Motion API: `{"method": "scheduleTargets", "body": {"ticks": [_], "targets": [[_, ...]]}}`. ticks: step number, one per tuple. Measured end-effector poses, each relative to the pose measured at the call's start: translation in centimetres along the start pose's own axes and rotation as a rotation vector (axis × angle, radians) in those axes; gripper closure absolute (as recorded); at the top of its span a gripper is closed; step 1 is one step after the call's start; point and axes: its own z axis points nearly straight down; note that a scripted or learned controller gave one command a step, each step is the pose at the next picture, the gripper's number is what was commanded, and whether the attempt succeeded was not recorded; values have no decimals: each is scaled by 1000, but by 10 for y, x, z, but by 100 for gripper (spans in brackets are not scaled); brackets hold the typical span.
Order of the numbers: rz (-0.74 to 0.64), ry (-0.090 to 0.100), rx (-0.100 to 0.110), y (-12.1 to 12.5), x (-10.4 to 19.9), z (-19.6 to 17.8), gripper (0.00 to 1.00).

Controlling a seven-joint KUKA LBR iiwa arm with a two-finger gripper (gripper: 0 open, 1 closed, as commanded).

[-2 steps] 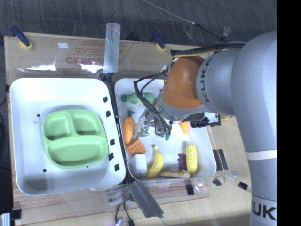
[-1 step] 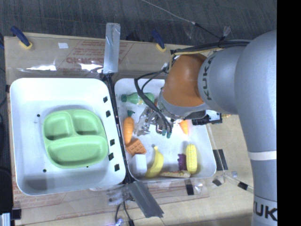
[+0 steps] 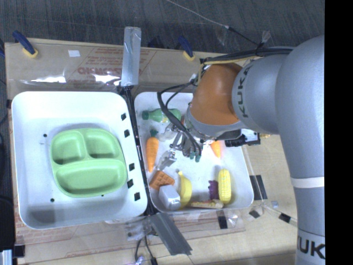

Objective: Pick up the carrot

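Observation:
The carrot (image 3: pixel 151 153) is an orange, tapered piece lying lengthwise along the left wall of the right bin (image 3: pixel 245 164). My gripper (image 3: pixel 181 157) hangs over the middle of that bin, just right of the carrot and apart from it. Its fingers point down and stand open, with nothing between them. The orange wrist band and the grey arm cover the bin's upper right part.
A green bottle (image 3: pixel 160 115) lies at the bin's back. A small orange piece (image 3: pixel 217 148) sits right of the gripper. A waffle wedge (image 3: pixel 161 179), a banana (image 3: pixel 185 189), corn (image 3: pixel 224 185) and a purple piece (image 3: pixel 212 189) fill the front. The left bin holds a green divided plate (image 3: pixel 87 162).

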Motion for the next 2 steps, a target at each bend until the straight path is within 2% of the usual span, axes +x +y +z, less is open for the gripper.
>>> {"method": "scheduleTargets", "body": {"ticks": [1, 2], "targets": [[377, 31, 15, 11, -61, 11, 0], [661, 11, 17, 9, -56, 12, 0]]}}
